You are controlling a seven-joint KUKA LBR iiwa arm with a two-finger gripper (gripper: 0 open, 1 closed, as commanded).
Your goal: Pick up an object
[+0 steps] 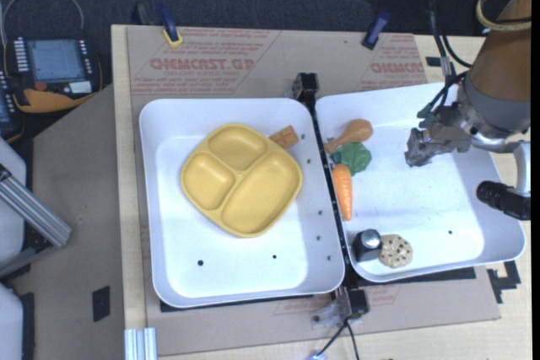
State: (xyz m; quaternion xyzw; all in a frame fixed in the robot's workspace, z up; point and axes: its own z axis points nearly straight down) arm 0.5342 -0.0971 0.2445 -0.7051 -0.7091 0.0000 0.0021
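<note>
The left bin [160, 181] holds one yellow divided plate [242, 179] with one small brown block [284, 136] touching its far rim. The right bin [460, 219] holds one carrot [342, 190] along its left wall, one green leafy piece [353, 157], one tan drumstick [351, 133], one cookie [395, 250] and one dark round object [367, 243] beside it. The gripper [419, 151] hangs over that bin's bare far side, well apart from them all; I cannot tell how its fingers are set.
</note>
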